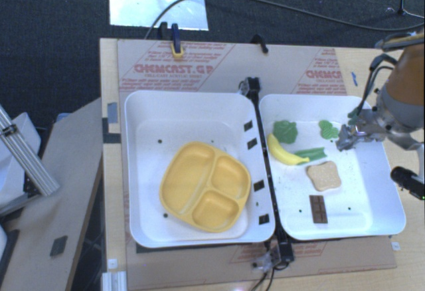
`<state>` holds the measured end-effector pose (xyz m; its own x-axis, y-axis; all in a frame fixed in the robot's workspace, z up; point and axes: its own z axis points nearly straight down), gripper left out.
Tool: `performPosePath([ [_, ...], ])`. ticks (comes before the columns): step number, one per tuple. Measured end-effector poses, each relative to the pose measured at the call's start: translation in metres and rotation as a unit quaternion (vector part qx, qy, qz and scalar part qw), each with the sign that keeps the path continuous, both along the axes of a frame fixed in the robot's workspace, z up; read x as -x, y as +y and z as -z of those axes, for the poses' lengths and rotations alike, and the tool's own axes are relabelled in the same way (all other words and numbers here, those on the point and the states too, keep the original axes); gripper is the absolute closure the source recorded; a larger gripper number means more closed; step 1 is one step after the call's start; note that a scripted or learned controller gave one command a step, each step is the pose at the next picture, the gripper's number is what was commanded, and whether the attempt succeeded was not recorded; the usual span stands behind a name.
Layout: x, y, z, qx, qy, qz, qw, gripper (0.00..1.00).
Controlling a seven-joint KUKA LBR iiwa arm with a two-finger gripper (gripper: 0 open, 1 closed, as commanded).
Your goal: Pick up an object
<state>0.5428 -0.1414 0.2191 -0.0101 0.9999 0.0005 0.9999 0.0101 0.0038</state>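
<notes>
From my remote seat I am looking down on two shallow white plastic bins sitting side by side on the bench. The left bin (143, 117) is holding a yellow three-compartment plastic tray (205, 185), lying flat towards its near right part. The right bin (378, 213) is carrying the small items: a leafy green toy lettuce piece (285, 131) near the far left, a yellow toy banana (284, 151) lying just below it, a slim green toy pea pod (309, 153) touching the banana's right end, a tan slice of toy bread (324, 176) just beneath that, a dark brown rectangular chocolate bar (319, 209) nearer the front edge, and a small green toy broccoli floret (328, 129) at the far side.

The grey arm is reaching in from the right, and its two-finger gripper (347, 137) is hanging over the right bin just beside the broccoli floret, above the pea pod's right end. I am seeing nothing between its fingers, and whether they are spread or pressed together I cannot tell at this angle.
</notes>
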Motion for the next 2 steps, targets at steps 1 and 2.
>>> performPosePath([
  [1,-0.020,0.053,-0.011,-0.0003,0.000,0.000,1.0000,1.00],
  [2,-0.030,0.097,-0.012,-0.0005,0.000,0.000,1.0000,1.00],
])
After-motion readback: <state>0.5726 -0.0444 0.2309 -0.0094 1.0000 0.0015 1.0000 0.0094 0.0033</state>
